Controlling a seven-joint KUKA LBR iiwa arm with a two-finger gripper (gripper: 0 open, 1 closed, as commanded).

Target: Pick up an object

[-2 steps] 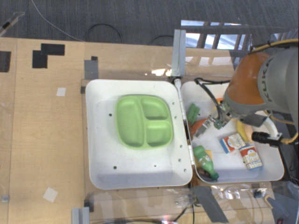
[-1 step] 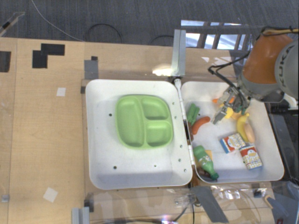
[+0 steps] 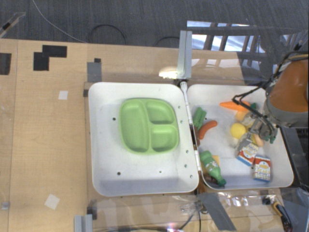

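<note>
A green divided plate [image 3: 148, 125] is seen in the left bin [image 3: 101, 178]; in the right bin [image 3: 285, 180] a carrot [image 3: 231, 106], a red sausage [image 3: 207, 128], a green bottle [image 3: 212, 167] and two small cartons [image 3: 255, 161] are crowded together. The gripper [image 3: 258, 132] is placed right of centre, just beside a yellow lemon [image 3: 237, 130] on its left. Whether the fingers are open or closed cannot be told.

Both bins [image 3: 104, 178] are white. The tray [image 3: 147, 125] is pale green. A carrot [image 3: 235, 106] is orange, a lemon [image 3: 237, 130] yellow, a sausage [image 3: 207, 128] red-orange, a bottle [image 3: 212, 167] green. Two cartons [image 3: 261, 168] are white with red and blue print. The bench [image 3: 43, 144] is tan with black squares.
</note>
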